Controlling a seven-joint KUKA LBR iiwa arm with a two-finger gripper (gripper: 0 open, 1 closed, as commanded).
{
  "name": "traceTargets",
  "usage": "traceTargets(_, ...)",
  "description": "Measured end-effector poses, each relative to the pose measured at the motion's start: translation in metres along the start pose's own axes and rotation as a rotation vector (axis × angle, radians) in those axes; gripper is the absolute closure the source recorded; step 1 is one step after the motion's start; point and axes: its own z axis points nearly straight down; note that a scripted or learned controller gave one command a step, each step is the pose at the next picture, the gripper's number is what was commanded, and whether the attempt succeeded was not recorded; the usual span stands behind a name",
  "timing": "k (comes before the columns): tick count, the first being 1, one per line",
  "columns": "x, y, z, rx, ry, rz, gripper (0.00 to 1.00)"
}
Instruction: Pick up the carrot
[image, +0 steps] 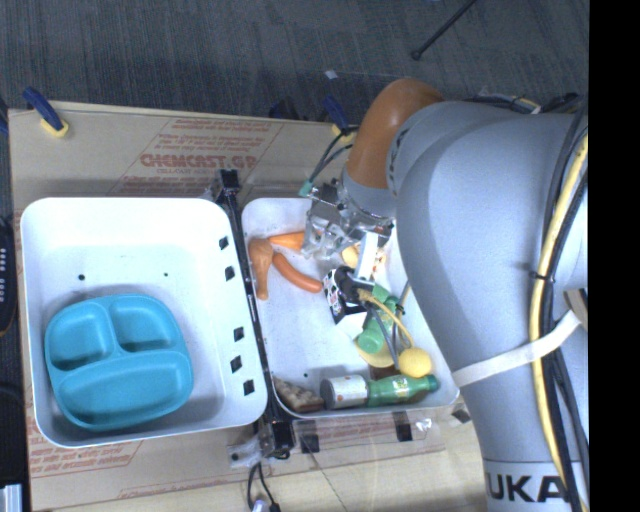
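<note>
The gripper (328, 235), finger state indeterminable, hangs low in the right bin (300, 345) beside the carrot (296, 273), positioned for grasping.

Gripper (328, 238) sits low in the upper part of the right bin (300, 345), directly beside the carrot (289, 240), which lies by the bin's upper left corner among other orange pieces; whether anything is between the jaws cannot be resolved. Lower in the same bin: a yellow lemon (415, 362), a green cup-like item (374, 340), a green bottle (375, 390) lying on its side along the lower wall, and small mixed clutter. Left bin (120, 235) holds a blue sectioned tray (117, 357) in its lower half; both bins rest on a cardboard sheet (190, 150) over the counter.
</note>
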Motion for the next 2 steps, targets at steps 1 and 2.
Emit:
traceTargets(1,0.0006,-0.0003,0.0003,0.001,0.000,-0.002,0.00)
traceTargets(2,0.0022,-0.0008,-0.0096,0.005,-0.001,-0.012,1.00)
